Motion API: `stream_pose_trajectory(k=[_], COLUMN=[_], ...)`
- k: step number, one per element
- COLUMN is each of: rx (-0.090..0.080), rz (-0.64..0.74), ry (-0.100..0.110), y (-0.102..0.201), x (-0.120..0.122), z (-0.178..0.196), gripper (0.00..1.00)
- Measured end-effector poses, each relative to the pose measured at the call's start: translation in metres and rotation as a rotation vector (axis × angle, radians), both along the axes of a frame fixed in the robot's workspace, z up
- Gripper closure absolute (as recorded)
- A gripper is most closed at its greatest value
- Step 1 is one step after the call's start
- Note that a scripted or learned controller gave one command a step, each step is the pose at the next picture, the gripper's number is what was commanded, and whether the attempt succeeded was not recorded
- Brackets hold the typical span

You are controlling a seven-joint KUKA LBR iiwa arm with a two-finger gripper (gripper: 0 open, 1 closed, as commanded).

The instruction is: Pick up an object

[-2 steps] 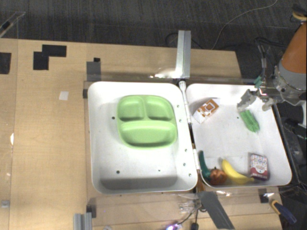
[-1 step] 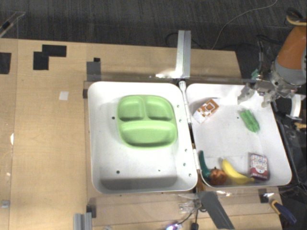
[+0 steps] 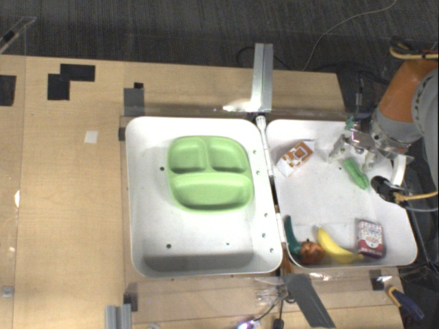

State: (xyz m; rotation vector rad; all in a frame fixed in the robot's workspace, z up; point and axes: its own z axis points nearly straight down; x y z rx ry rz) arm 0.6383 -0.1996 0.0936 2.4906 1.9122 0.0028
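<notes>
In the right bin (image 3: 322, 197), my gripper (image 3: 354, 155) hangs near the far right corner, open, its fingers spread on either side of the upper end of a slim green object (image 3: 357, 173) that lies on the bin floor. Nothing is between the fingers. A brown and white packet (image 3: 296, 155) lies to the gripper's left. At the bin's near edge are a banana (image 3: 337, 248), a small red fruit (image 3: 311, 252), a dark green item (image 3: 291, 233) and a small red and blue box (image 3: 370, 237).
The left bin (image 3: 147, 204) holds a light green divided plate (image 3: 209, 172). A metal post (image 3: 263, 74) stands behind the wall between the bins. A cable (image 3: 398, 194) hangs off the arm at the right bin's right rim.
</notes>
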Motion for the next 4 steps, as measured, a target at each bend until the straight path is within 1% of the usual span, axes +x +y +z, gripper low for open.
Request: stream_pose_trajectory(k=[1, 2, 3, 4], rx=[-0.004, 0.0, -0.002, -0.001], rz=[0.154, 0.157, 0.174, 0.084], ry=[-0.011, -0.014, -0.007, 0.0], y=[0.005, 0.007, 0.044, 0.111], x=[-0.021, -0.018, 0.018, 0.033], z=[-0.005, 0.005, -0.006, 0.137], gripper=[0.0, 1.0, 1.0, 1.0])
